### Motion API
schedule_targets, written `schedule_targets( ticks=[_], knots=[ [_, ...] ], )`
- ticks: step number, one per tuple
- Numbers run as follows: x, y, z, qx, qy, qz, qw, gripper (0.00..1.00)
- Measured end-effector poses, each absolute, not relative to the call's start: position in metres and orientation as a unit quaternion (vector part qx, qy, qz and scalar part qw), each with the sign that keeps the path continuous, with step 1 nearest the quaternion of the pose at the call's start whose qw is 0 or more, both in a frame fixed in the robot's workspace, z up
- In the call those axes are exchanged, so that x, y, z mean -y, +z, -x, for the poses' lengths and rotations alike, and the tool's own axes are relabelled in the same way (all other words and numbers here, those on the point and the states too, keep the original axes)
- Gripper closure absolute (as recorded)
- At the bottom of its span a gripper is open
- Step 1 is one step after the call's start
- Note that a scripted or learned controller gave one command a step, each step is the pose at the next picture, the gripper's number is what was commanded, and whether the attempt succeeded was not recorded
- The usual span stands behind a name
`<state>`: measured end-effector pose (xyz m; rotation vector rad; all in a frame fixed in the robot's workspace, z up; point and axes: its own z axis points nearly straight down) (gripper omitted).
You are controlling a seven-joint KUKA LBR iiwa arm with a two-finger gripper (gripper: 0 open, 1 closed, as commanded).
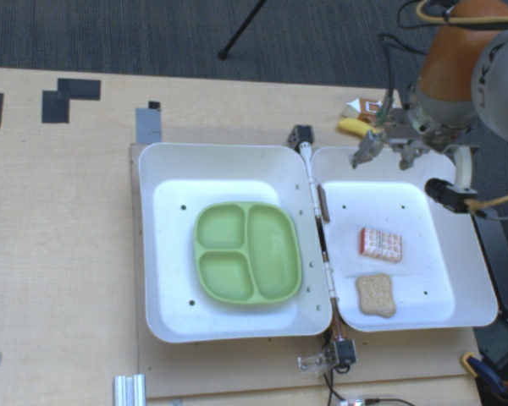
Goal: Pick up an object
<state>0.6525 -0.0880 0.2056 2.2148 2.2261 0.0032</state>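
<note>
Nearest the lens, a slice of toast [376, 295] lies in the right bin [457, 311], with a red packet [380, 244] just beyond it. Above the bin's far rim hangs the gripper [388, 152], jaws spread and holding nothing. Both items lie flat, so a descent could scrape past them or catch the rim.

Two candidate objects are observed in the right bin [470, 260]. A small red-and-white packet [381, 244] is laid flat near the middle of the bin floor, its long side running roughly left to right. A tan slice of toast [376, 295] is laid flat just beside it, toward the near edge of the bin, apart from the packet. A green three-compartment plate [247, 253] is seated flat in the left bin [157, 252].
</note>
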Motion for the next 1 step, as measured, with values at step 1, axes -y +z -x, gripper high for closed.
schedule_targets(
  ticks=[1],
  knots=[
    [0.0998,0.0860,-0.5729,-0.708,0.0013,-0.706,0.002,0.00]
  ],
)
